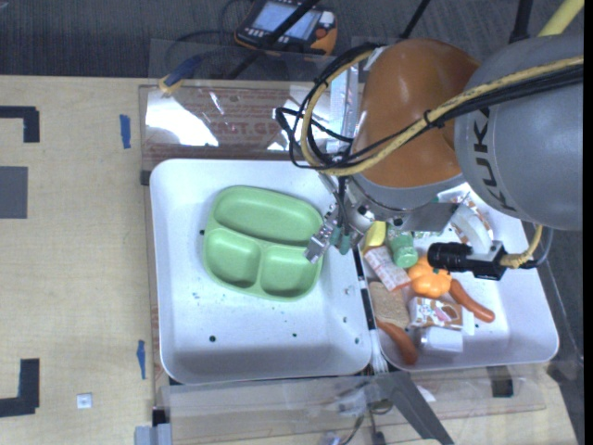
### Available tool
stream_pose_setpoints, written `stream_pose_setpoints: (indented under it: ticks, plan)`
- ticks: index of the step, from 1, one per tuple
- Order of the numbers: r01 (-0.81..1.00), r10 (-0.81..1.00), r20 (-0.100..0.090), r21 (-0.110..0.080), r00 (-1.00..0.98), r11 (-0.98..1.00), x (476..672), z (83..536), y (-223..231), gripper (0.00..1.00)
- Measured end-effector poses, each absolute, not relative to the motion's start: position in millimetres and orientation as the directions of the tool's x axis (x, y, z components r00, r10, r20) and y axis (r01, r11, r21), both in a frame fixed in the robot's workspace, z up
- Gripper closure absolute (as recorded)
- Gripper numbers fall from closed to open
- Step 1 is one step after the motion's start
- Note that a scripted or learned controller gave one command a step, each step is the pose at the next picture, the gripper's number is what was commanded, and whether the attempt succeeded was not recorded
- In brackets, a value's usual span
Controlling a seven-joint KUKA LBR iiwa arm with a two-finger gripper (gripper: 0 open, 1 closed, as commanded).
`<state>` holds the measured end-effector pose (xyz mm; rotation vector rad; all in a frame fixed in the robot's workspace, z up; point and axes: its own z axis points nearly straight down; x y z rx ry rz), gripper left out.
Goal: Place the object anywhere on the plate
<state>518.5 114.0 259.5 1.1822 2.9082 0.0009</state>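
A green plate (261, 239) with three compartments lies in the left white bin (185, 276), toward its back. My gripper (332, 234) hangs over the plate's right rim, close to the wall between the two bins. A small teal piece (345, 242) shows right at the gripper's tip; I cannot tell whether it is held. The grey and orange arm (417, 128) covers the back of the right bin and hides most of the wrist.
The right bin (528, 332) holds several toy foods: a yellow piece (375, 235), a green can (403, 248), an orange fruit (427, 281), a red-orange carrot (474, 306), a printed packet (384, 267), a white box (439, 319) and a red sausage (399, 342). Cables loop behind the bins.
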Motion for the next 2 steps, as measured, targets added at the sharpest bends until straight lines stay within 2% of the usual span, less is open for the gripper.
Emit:
stream_pose_setpoints:
  ticks: [1, 2]
  plan:
    - [0.869, 0.869, 0.002, -0.005, -0.494, 0.494, 479.5, 235.2, 114.6, 1.00]
    - [0.818, 0.818, -0.001, 0.001, -0.575, 0.575, 479.9, 244.0, 167.2, 1.00]
